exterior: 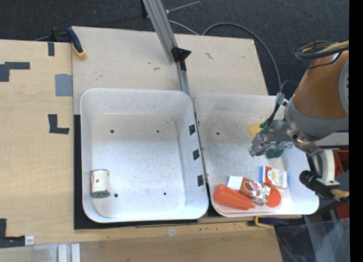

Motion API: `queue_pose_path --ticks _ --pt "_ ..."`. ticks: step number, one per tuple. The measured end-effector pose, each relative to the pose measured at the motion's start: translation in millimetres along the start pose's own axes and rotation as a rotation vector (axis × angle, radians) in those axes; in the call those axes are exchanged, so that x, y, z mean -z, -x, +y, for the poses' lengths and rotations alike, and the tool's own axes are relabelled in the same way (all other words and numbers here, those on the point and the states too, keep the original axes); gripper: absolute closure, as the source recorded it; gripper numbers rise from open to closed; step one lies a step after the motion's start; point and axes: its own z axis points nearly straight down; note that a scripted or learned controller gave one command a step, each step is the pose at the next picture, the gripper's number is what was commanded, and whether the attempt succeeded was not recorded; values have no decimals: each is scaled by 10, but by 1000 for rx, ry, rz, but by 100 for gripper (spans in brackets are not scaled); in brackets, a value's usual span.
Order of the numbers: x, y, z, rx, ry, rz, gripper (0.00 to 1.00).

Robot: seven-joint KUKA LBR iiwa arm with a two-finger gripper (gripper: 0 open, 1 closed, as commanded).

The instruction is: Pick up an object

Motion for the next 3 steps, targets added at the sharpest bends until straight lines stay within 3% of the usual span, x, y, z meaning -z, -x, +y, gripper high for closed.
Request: queue_pose_path --ticks 3 --pt "186 -1670 152 7 -2 2 100"
